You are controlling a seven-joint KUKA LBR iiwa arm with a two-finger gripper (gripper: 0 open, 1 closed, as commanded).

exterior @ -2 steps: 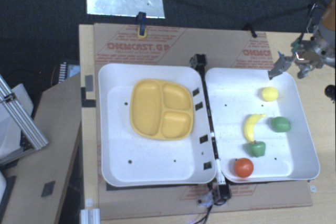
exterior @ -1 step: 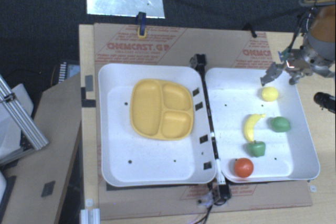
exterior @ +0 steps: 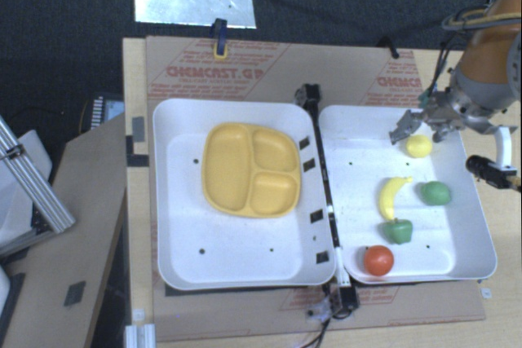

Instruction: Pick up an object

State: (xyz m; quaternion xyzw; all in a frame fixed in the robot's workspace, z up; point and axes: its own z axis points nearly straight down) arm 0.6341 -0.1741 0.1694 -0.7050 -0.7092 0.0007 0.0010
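Tabletop [exterior: 139, 200] of pale wood carries two shallow white plastic bins side by side on a sheet of brown printed cardboard [exterior: 245, 69]. The left bin [exterior: 175, 175] holds a yellow three-compartment plastic tray [exterior: 249, 169], lying flat near its middle. The right bin [exterior: 465, 248] holds five small things: a round yellow lemon-like fruit [exterior: 419, 146] near the far edge, a curved yellow toy banana [exterior: 391, 196] toward the middle, a round green fruit [exterior: 435, 192] just beside the banana on its right, a green pepper-shaped toy [exterior: 399, 231] touching the banana's near end, and a red tomato-like ball [exterior: 378, 259] by the near-left corner. The grey arm with its orange band [exterior: 489, 53] reaches in from the right, and its hand [exterior: 424, 126] hangs over the far part of the right bin, its two dark fingers [exterior: 403, 129] spread apart above the round yellow fruit, with nothing gripped between them.
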